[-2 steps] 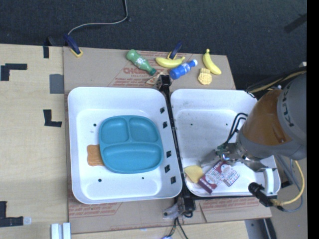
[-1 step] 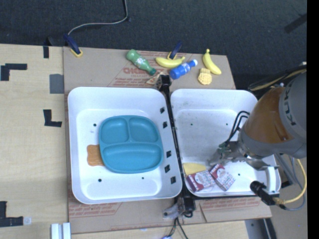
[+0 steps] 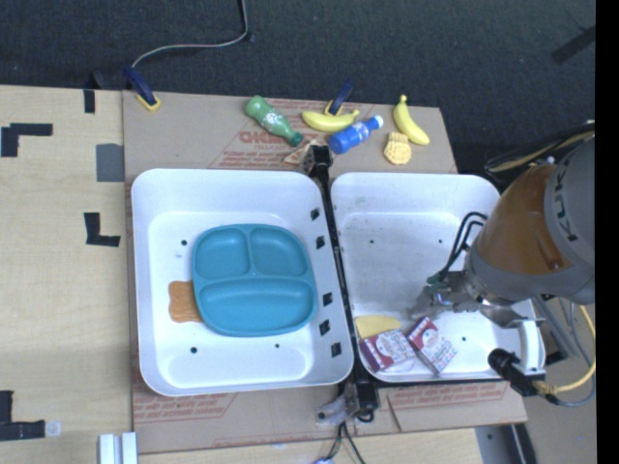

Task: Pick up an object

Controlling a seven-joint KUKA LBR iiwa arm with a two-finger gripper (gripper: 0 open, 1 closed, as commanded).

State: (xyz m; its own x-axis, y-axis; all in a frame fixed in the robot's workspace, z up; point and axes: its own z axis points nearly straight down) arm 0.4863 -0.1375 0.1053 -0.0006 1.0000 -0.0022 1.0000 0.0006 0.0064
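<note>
The gripper (image 3: 432, 296) hung low over the right bin (image 3: 406, 196), near its front edge, just beside the red snack packets (image 3: 411, 344). Nothing seemed lifted yet; the grasp remained to do.

one camera | fixed overhead | slanted down | both bins (image 3: 145, 259)

The grey arm's orange-banded wrist (image 3: 522, 235) hid the gripper's fingers. The blue divided plastic plate (image 3: 254, 279) covered part of a flat orange-brown piece (image 3: 181, 303); its identity was indeterminable.
</note>
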